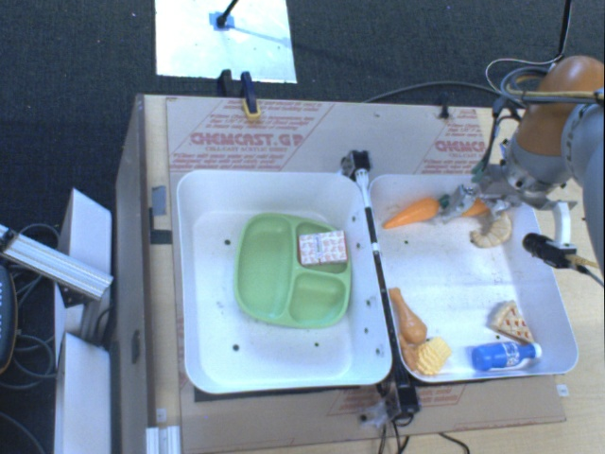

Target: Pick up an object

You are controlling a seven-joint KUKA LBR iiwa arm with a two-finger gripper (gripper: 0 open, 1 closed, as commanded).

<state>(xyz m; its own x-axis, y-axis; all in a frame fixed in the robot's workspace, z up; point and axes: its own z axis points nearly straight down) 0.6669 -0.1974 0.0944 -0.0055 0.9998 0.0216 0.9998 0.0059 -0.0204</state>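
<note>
Status: pick not done yet, as far as I can judge. Nothing is lifted; every item sits on a bin floor.

Arm (pixel 558 130) comes in over the far right corner of the right bin (pixel 454 282). Gripper (pixel 470 200) is low, at the leaf end of the carrot (pixel 414 213), just beside it and possibly touching. Can't tell whether it is released or clenched: the tips are too small and blurred, and no object is visibly grasped.

Where things are, relative to the right bin:
- carrot lies flat near the far wall, left of the gripper, pointing toward the divider
- pale pastry-like piece (pixel 492 230) sits just beside the gripper, on the near side
- a chicken drumstick (pixel 408 317) lies near the divider, toward the near end
- a yellow ridged chip (pixel 433 354) touches or nearly touches the drumstick's near end
- a waffle wedge (pixel 513 321) sits toward the right wall
- a blue bottle (pixel 504 354) lies on its side at the near right corner, just beside the waffle wedge

Left bin (pixel 203 348) holds a green divided plate (pixel 274 272) with a small cracker (pixel 322 247) resting in its far right compartment. Well apart from the gripper, so not the likely target.

Read: carrot is the likely target, given the gripper position; the pastry piece is the alternative. Approach looks complete or close to it. Left to do: close on the item, confirm the grip, lift clear of the bin. Risk: the carrot's tapered leaf end gives little to clamp on, so a slip looks plausible.
</note>
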